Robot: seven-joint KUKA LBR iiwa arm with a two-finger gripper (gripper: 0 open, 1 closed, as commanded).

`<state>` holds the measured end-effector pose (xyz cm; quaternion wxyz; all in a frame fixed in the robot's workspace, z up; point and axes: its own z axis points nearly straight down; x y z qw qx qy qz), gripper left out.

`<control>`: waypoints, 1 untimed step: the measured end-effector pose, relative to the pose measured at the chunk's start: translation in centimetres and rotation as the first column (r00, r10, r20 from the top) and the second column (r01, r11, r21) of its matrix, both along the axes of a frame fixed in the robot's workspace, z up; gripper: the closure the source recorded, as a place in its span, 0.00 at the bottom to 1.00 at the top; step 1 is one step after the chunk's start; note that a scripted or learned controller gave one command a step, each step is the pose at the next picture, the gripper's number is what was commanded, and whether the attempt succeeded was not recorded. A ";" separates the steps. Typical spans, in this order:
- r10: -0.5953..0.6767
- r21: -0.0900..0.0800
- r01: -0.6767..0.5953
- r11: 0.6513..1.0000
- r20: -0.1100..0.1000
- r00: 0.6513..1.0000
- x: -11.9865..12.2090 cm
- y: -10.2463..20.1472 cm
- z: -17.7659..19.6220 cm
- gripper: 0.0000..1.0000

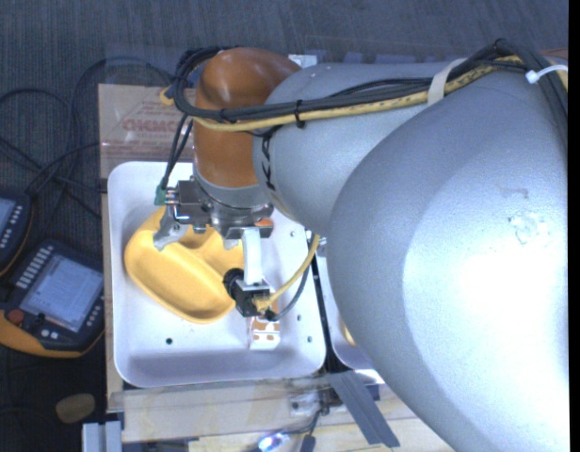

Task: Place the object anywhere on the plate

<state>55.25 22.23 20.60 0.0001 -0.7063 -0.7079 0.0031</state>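
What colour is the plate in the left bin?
Yellow: the plate shows best in the camera view, partly under the end effector.

free: left bin front floor | blocked: yellow plate mid-bin

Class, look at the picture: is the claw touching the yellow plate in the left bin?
Cannot tell. In the camera view the claw overlaps the yellow plate, and the wrist hides where they would meet.
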 end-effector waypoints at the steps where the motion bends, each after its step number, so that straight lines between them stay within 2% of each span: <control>1: 0.000 0.000 0.000 1.000 0.001 1.000 0.0 0.0 0.0 0.00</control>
